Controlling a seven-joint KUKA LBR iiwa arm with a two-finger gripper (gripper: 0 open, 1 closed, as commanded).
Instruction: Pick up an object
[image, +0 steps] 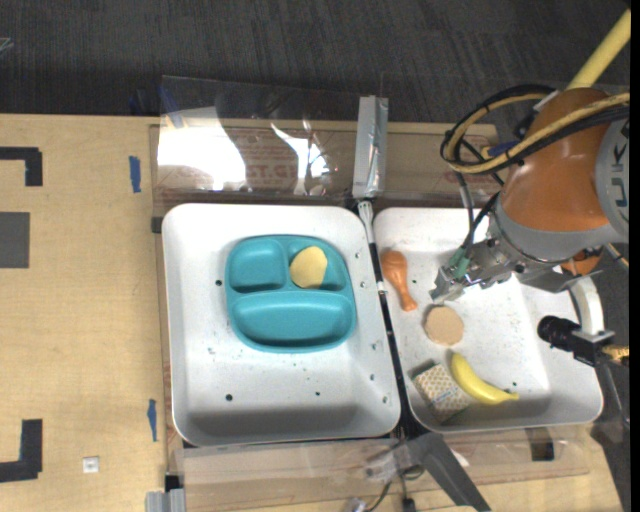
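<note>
1. Two shallow white bins sit side by side on the counter (70, 300): the left bin (190, 380) and the right bin (560, 390).
2. My claw (447, 285) hangs low over the right bin, in its upper middle part; I cannot tell whether it is spread or pressed together, and nothing visible sits in it.
3. Orange carrot-shaped piece (399, 277): lies near the right bin's left wall, to the left of my claw.
4. Round tan disc (443, 325): lies flat just below my claw.
5. Yellow banana (480, 381): lies in the lower part of the right bin, touching a speckled beige block (438, 386) on its left.
6. Teal divided plate (290, 295): rests in the left bin, with a round yellow item (308, 266) in its upper right compartment.
</note>
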